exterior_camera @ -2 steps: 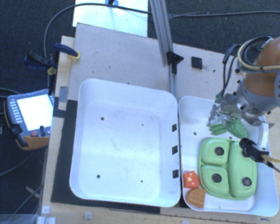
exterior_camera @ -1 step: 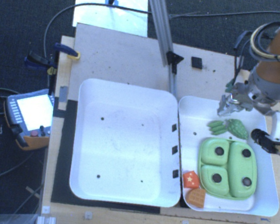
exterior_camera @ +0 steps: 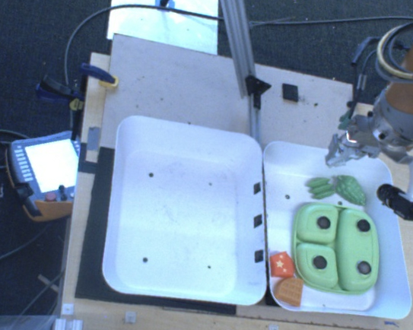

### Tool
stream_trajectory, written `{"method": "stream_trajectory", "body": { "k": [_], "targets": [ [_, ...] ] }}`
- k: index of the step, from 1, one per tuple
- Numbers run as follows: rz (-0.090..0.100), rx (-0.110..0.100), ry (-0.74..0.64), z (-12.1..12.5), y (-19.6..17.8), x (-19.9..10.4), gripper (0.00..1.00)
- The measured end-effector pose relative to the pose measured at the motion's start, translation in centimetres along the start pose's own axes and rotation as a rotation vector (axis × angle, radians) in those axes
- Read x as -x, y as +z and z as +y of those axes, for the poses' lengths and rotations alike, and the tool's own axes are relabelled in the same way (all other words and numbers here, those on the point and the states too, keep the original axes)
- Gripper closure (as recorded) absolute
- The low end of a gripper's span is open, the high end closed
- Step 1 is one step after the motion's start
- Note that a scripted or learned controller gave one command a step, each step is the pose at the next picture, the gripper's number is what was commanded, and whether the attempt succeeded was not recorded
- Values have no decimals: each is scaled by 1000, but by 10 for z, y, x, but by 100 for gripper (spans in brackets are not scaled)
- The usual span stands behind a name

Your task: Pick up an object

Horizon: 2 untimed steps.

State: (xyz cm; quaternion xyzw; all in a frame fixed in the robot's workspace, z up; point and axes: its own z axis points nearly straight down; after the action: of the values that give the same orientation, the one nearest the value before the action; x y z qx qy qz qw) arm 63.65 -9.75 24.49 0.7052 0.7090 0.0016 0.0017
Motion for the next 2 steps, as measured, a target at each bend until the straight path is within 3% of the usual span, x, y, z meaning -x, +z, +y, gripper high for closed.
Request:
{"method": "stream_trajectory", "body": {
  "k": [2],
  "targets": [
    [2, -6, -4, -42, 14, -103, 100]
  ]
}}
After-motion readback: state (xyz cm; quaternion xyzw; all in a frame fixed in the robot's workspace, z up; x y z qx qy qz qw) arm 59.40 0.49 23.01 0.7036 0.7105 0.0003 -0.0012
